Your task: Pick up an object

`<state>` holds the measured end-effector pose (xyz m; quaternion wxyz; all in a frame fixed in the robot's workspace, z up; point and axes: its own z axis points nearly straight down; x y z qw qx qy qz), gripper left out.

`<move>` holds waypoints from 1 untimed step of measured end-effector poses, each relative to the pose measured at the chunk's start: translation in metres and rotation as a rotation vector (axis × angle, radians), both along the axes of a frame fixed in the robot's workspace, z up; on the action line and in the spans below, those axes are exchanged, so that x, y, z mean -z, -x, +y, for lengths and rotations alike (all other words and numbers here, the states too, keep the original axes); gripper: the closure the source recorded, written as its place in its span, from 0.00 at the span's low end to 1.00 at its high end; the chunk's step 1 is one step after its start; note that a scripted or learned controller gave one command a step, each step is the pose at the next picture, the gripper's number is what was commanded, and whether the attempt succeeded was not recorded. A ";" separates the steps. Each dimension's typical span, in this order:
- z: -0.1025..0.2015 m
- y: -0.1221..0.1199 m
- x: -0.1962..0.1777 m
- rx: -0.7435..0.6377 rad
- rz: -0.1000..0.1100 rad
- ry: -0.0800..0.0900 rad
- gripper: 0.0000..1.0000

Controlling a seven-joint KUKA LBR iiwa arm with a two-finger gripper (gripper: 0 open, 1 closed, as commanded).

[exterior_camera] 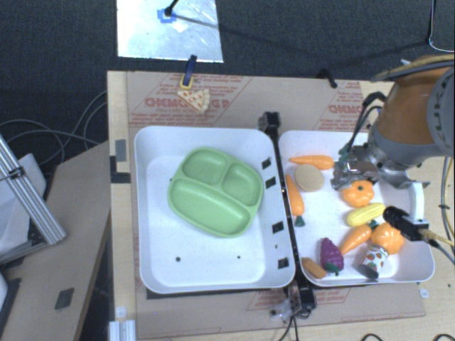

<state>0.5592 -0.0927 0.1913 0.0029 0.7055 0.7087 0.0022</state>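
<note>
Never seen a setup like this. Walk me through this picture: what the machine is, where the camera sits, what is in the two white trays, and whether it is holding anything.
The camera looks down at a slant on a bench. The grey and orange shape at right is a robot arm; its gripper hangs over the right bin. I cannot tell whether it grips anything.

The left bin holds a green divided plate. The right bin holds toy food: a carrot, a beige round piece, a small pumpkin, a yellow corn cob, a purple piece and several orange pieces.
</note>
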 end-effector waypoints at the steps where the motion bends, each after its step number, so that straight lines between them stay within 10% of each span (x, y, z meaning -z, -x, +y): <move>1: 0.000 -0.001 -0.035 0.000 0.002 0.000 1.00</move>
